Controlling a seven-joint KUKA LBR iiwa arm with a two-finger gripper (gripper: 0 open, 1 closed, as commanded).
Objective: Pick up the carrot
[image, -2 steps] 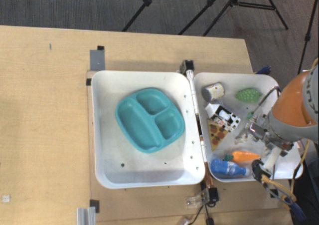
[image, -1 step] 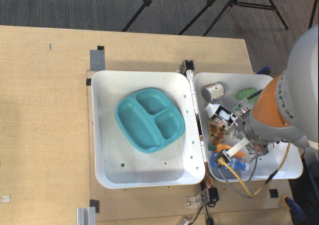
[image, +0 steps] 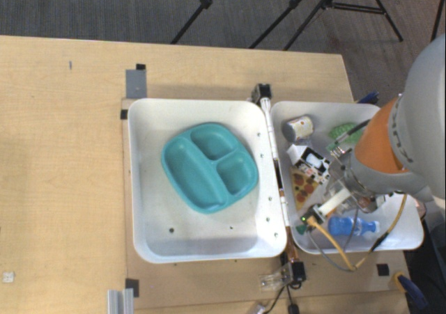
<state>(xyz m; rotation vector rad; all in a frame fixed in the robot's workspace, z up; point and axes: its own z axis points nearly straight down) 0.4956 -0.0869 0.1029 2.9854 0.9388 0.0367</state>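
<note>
1. Layout: tabletop (image: 63, 166) carries two white bins side by side. Left bin (image: 139, 166) holds a teal divided plate (image: 209, 140), nothing on it.
2. Right bin (image: 320, 108) is cluttered: small pale cup (image: 300, 126) on its side at the far end, green item (image: 343, 131) beside it, white-and-black item (image: 311, 159) near the middle, brown mottled item (image: 302, 184) against the inner wall, blue item (image: 352, 227) at the near end.
3. Arm: reaches in from the right, wrist low over the middle of the right bin. Gripper (image: 339, 187) sits between the brown mottled item and the blue item. Open or closed: cannot tell, the wrist covers it. No grasp confirmed.
4. Carrot: cannot locate w/ certainty. Judged to be in the right bin, prob. under the wrist or buried in the clutter.
5. Handling (judgement): likely a light toy carrot, stiff, smooth and tapered, so apt to squirt out of a pinch near the tip. Take hold across the thick part, approx. mid-body, closing square to its long axis.
6. Risk: tight packing, so neighbours may get nudged or caught in the pinch.
</note>
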